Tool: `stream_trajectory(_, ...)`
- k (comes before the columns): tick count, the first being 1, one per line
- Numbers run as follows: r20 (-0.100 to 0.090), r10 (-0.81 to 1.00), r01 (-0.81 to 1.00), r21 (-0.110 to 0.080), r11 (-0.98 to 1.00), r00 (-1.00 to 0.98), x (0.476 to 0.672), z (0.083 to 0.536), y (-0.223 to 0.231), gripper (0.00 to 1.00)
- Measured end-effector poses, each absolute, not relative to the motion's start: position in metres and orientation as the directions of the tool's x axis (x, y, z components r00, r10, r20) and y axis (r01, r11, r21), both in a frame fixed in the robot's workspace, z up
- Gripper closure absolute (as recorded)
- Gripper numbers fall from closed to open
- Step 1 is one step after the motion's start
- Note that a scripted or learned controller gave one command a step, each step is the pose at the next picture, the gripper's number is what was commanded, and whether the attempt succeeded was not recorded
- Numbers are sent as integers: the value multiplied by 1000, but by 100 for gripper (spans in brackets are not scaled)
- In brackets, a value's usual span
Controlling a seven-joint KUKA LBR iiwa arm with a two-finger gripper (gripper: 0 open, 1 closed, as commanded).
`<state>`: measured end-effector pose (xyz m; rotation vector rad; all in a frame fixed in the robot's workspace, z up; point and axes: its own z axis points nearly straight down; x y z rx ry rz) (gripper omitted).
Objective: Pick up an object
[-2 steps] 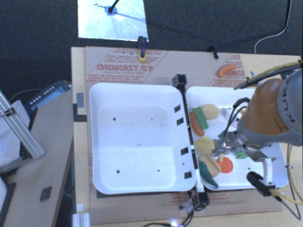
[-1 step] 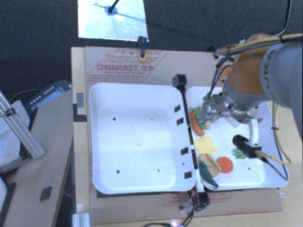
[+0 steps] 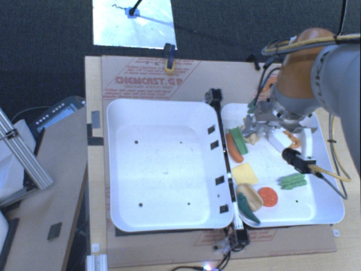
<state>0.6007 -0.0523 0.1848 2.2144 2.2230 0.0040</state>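
Observation:
In the right bin (image 3: 321,208) lie several toy foods. A green piece (image 3: 237,140) and an orange carrot-like piece (image 3: 233,150) rest side by side near the bin's left wall. A yellow block (image 3: 245,174), a red disc (image 3: 268,197), a tan piece (image 3: 252,198) and a dark green piece (image 3: 248,214) lie toward the front. A ridged green piece (image 3: 293,180) sits further right. My gripper (image 3: 255,130) hangs low over the bin's back left part, just right of the green piece, with a small beige thing (image 3: 250,135) at its tip.
The left bin (image 3: 163,168) stands beside the right one, with a black-clipped divider (image 3: 221,151) between them. An orange curl (image 3: 291,135) and a white piece (image 3: 307,144) lie under the arm. Cardboard (image 3: 152,78) borders the bins at the back.

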Motion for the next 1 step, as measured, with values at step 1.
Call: stream_trajectory(1,1,1000,1000,0,8,-8,586,190,-3,100)
